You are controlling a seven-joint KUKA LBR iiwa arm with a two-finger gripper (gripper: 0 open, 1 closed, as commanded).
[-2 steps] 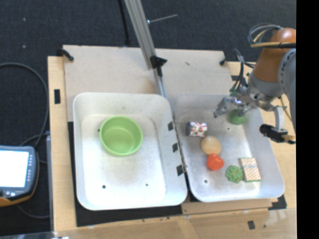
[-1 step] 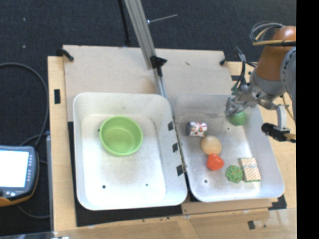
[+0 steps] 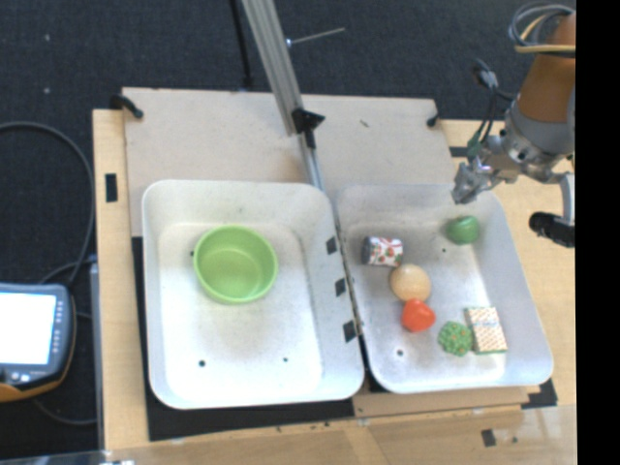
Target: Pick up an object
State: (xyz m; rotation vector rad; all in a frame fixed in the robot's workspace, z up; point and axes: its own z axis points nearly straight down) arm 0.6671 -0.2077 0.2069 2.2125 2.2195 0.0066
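— Fingers first: what are they doing?

— Fingers of the arm hang over the far edge of the right bin. At this size they read as one grey tip, so I cannot tell how far apart they stand, and nothing shows between them.

— Now the bins, nearest things first.

— Nearest in the right bin is a cream packet with a speckled pattern, by the right wall. Just beside it on its left, touching or nearly so, is a bumpy green ball. A little farther sits a red-orange fruit, and right against its far side a pale yellow ball. Farther again, and slightly left, lies a small printed can on its side.

— And near the arm?

— A smooth green ball is the farthest item, lying just near of the tip and apart from it.

— What about the left bin?

— A lime green bowl stands upright there, left of centre. Both bins rest on the desk, with a metal pole rising from its far side.
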